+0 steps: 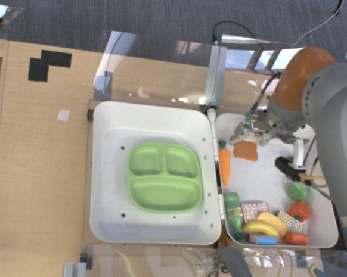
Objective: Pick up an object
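Observation:
My gripper (251, 134) hangs over the far left corner of the right bin (328, 237), its fingers spread with nothing between them. Just below it a flat orange-brown slice (245, 151) lies on the bin floor, apart from the fingertips. An orange carrot (223, 166) lies along the bin's left wall. Piled at the near end are a yellow banana (265, 225), a patterned box (254, 209), green bottles (233, 203) and a red piece (299, 210). A green ball (298, 190) sits by the right side.
The left bin (104, 219) holds a green divided plate (164, 177) at its middle. A metal divider (214, 162) separates the two bins. The grey arm (336, 118) covers the right bin's far right corner.

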{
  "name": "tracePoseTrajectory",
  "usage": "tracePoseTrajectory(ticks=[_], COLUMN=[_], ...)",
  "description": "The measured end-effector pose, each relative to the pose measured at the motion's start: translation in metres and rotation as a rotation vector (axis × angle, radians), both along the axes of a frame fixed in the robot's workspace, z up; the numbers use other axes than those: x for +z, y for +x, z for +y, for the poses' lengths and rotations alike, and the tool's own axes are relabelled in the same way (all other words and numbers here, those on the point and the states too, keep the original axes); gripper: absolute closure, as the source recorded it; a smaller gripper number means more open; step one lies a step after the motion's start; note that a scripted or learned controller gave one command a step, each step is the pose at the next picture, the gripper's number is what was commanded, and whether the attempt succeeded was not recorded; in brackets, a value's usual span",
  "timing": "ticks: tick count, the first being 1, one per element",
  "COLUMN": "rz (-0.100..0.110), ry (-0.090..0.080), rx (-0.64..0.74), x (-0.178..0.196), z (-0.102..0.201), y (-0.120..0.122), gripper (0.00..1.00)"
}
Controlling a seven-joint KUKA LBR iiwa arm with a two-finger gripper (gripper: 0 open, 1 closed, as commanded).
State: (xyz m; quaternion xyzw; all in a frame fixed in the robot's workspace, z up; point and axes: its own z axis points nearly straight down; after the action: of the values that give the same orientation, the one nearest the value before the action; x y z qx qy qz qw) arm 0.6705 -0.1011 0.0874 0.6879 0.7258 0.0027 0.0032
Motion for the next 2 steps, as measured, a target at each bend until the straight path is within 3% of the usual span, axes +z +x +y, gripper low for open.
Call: tracePoseTrajectory(ticks=[1, 2], rz=[-0.008, -0.007], ry=[-0.001, -0.001], rx=[0.008, 0.009], x=[0.0134, 0.0132], z=[0.0017, 0.0019], y=[0.0026, 0.0026], gripper=[1.00, 0.00])
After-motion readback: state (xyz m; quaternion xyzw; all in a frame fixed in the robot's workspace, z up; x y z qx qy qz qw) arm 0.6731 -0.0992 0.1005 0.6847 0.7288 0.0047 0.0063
